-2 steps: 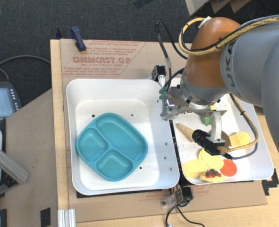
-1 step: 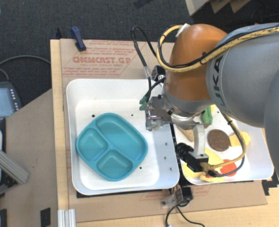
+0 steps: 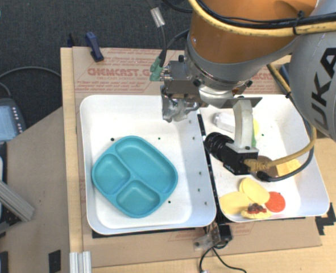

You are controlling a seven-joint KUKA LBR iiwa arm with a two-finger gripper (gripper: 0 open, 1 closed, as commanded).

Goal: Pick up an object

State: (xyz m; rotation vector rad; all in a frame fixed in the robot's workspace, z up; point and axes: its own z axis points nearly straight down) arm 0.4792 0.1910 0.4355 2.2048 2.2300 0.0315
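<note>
Camera view: the pincer (image 3: pixel 175 108) hangs low over the far right corner of the left bin (image 3: pixel 94 147). Whether it is spread or pressed together cannot be told. A blue divided plate (image 3: pixel 135 176) lies flat in that bin, nearer the front, apart from the pincer. In the right bin (image 3: pixel 305 183), yellow slices (image 3: pixel 253 190) and a red disc (image 3: pixel 276 201) lie clustered at the front.

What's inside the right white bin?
In the right shallow white bin: two pale yellow rounded pieces and a red disc at the front, a small white item near the back. The grey, orange-banded arm covers the middle; anything there is hidden.
</note>
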